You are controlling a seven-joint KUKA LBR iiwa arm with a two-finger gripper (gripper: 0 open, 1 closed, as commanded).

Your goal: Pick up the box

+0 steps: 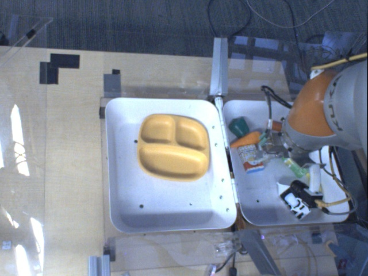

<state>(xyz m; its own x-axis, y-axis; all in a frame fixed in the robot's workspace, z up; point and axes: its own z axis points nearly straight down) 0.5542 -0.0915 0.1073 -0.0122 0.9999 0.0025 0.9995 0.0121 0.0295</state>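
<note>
The box (251, 157) is a small flat white pack with red and orange print, lying in the right bin (259, 209) near that bin's left wall. My gripper (269, 144) hangs low over the bin, just above and to the right of the box, close to its right edge. The grey arm with its orange band (310, 111) comes in from the right and covers the bin's right upper part. I see nothing lifted off the bin floor.
An orange carrot-like item (247, 138) and a green item (238, 124) lie just behind the box. A pale green and white piece (296, 167) and a black and white object (296, 200) lie to the right. A yellow divided tray (172, 145) sits in the left bin (167, 214).
</note>
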